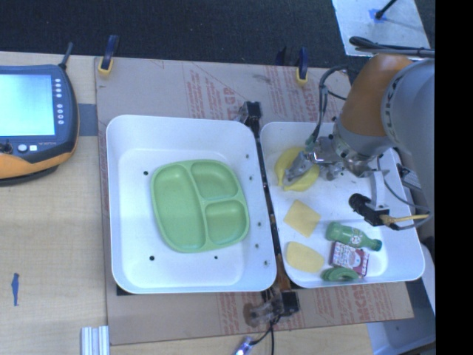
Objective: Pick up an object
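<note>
The hand point(301, 170) sits low in the upper left corner of the right shallow white bin point(414, 268), directly over the curved yellow plastic banana point(290, 170), whose long axis runs upper-right to lower-left; whether the hand is apart or clamped cannot be told.

Yellow piece point(290, 170) partly under hand point(301, 170)

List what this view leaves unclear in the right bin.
- Gripper over the yellow piece: its fingers' spacing is too small and blurred to judge.
- Yellow piece: partly covered by the gripper.
- Pink packet: print too small to read.
- Right bin: far corner hidden behind the arm.
</note>
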